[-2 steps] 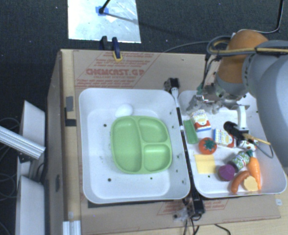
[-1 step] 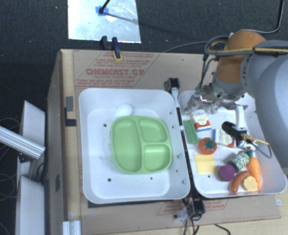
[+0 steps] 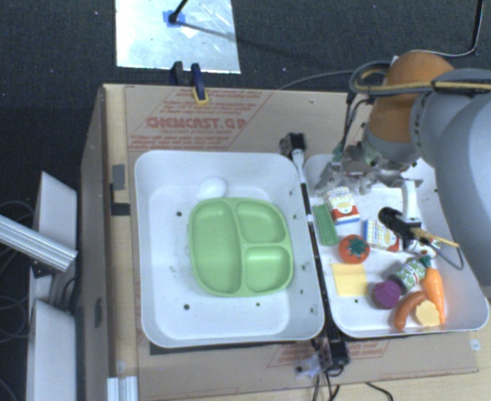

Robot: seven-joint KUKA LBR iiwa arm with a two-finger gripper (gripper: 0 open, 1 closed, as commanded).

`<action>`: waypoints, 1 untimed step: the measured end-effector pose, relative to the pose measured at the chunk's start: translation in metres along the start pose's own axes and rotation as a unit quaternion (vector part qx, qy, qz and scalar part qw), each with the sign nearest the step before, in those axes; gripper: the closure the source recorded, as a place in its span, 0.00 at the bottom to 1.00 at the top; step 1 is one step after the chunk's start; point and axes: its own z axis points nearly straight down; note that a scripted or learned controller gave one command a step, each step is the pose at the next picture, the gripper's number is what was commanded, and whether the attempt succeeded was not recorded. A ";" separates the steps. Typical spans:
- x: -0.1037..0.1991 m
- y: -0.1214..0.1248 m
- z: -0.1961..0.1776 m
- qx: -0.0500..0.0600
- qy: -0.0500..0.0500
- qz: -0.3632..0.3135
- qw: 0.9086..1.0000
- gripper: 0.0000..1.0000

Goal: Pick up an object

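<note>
While the arm reaches in over the right bin (image 3: 471, 312), the gripper (image 3: 356, 174) hangs low above that bin's far end, just beyond a small white carton (image 3: 342, 205) with red and blue print. The task step in hand is judged to be the approach: no object sits in the gripper.

Finger state: cannot be told (the wrist and its metal parts cover that area at this angle).

Candidate objects all lie in the right bin:
- the carton, nearest the gripper;
- a green stick-shaped piece (image 3: 324, 223) along the bin's left wall;
- a toy tomato (image 3: 354, 248), just nearer the camera than the carton;
- a yellow square slice (image 3: 350, 279);
- a purple piece (image 3: 387, 293), a carrot (image 3: 433, 285) and other toy food crowded at the near right corner.

The left bin (image 3: 166, 324) carries a green divided plate (image 3: 240, 246), well apart from the gripper.

Next move, as a judgement: centre over the carton, descend straight, and close on its narrow sides. The tomato and the green piece lie close by, so a skewed descent could nudge them.
</note>
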 end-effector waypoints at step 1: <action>-0.005 0.000 0.000 0.000 0.000 0.001 1.000 0.00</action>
